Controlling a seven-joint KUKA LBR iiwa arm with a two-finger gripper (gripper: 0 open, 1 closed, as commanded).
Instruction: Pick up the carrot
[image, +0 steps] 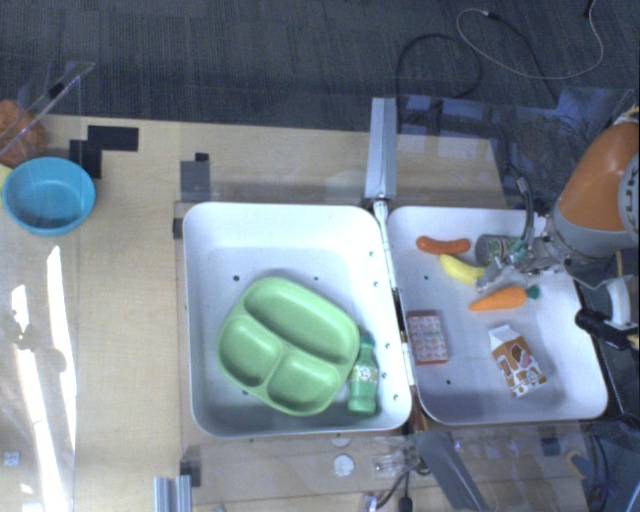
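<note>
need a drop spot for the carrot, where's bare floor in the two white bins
Left white bin: bare along its far edge and left wall, beyond the green divided plate. Right white bin: bare near strip between the patterned card and small carton. Crowded at its far end around the orange carrot and gripper.

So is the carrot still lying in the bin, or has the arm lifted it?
Lying in the right bin. The carrot rests flat on the bin floor, just below the pincer, not between its tips.

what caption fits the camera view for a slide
Tool hovers just above the carrot in the right bin, near a banana and sausage; green plate in the left bin.
</note>
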